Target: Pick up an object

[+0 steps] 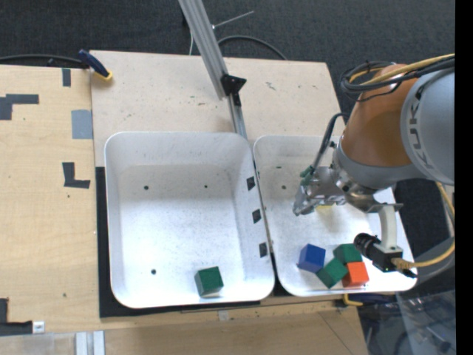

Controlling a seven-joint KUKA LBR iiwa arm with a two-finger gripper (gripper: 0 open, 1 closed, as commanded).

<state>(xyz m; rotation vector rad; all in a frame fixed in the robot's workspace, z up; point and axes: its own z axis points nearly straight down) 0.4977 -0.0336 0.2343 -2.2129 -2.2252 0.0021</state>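
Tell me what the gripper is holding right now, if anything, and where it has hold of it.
Nothing. The gripper hangs over the right bin, with no object between its fingers; the blocks lie nearer the bin's front.

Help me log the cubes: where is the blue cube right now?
The blue cube lies in the right bin, near its front edge, just left of the green cubes and orange cube, below the gripper.
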